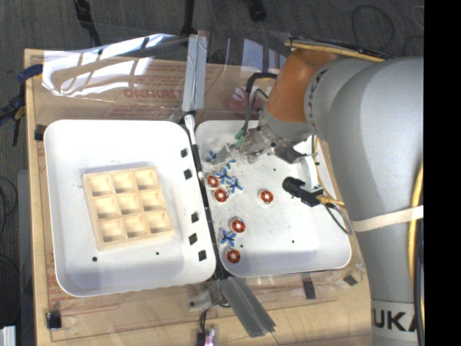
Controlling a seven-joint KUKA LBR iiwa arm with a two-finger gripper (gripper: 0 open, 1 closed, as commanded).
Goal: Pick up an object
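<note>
5 orange rings [267, 198] (blue jacks [229, 171] beside) below the hand [245, 144], grip unreadable.

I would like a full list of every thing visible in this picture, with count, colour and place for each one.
White bins: 2, white, side by side on the bench; left bin, right bin.
Wooden tray: 1, pale wood, nine square compartments, in the left bin.
Red rings: about 5, red-orange with pale centres, in the right bin's left half, e.g..
Blue pieces: several, small, blue, near the right bin's left wall, e.g.; exact count is hard to tell.
Black clips: several, black, along the divide between the bins.
Plastic sheet: 1, clear, behind the bins.
Bench: 1, light wood.
Arm: 1, grey with an orange band, over the right bin.
Gripper: 1, metallic, at the right bin's far left area.
</note>
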